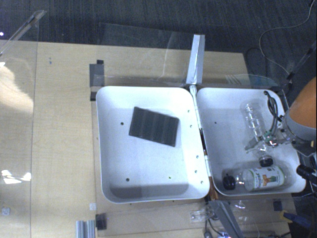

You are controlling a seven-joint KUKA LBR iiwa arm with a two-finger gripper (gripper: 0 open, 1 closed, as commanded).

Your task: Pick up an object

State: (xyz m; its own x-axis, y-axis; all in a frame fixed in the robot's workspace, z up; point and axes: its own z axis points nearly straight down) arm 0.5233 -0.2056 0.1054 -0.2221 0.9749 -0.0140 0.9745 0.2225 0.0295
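Hovering with finger spread we cannot tell, our gripper (261, 144) — just above the bottle (255, 178) — risks it rolling away.

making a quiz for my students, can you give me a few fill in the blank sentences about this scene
1. The dark ribbed pad lies in the ____ bin of the camera view.
2. The bottle with the black cap lies on its ____.
3. The gripper reaches into the ____ bin.
4. The bottle lies near that bin's ____ edge.

Missing words: left; side; right; front
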